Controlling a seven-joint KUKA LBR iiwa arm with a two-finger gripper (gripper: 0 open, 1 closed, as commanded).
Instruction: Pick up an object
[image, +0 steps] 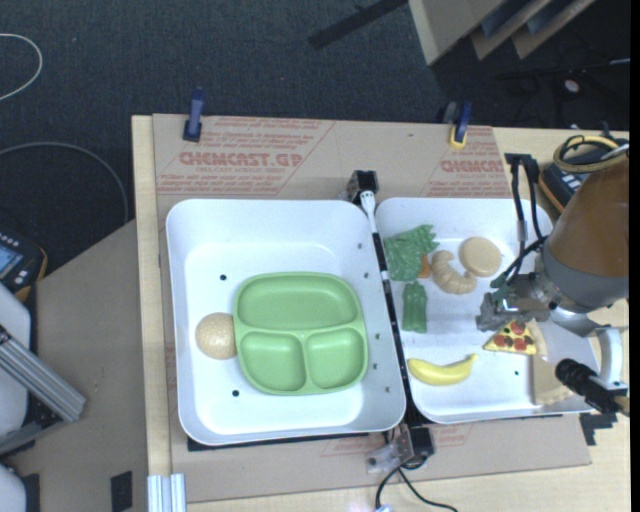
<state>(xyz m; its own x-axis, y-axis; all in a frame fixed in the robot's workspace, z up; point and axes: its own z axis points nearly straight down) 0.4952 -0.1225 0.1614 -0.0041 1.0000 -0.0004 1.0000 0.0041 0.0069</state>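
Far left of the fingers (510, 312), a round bun (214, 335) touches a green divided tray (300, 331); nearer lie green leaves (409, 252) and a banana (440, 369). The fingers hover just above a pizza slice (516, 338). Whether they are parted I cannot tell; I judge nothing lifted yet.

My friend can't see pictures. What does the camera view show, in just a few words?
A grey robot arm's gripper hovers over a toy pizza slice in the right white bin, near a yellow banana, green leafy toy and tan bread pieces. The left white bin holds a green divided tray and a beige ball.
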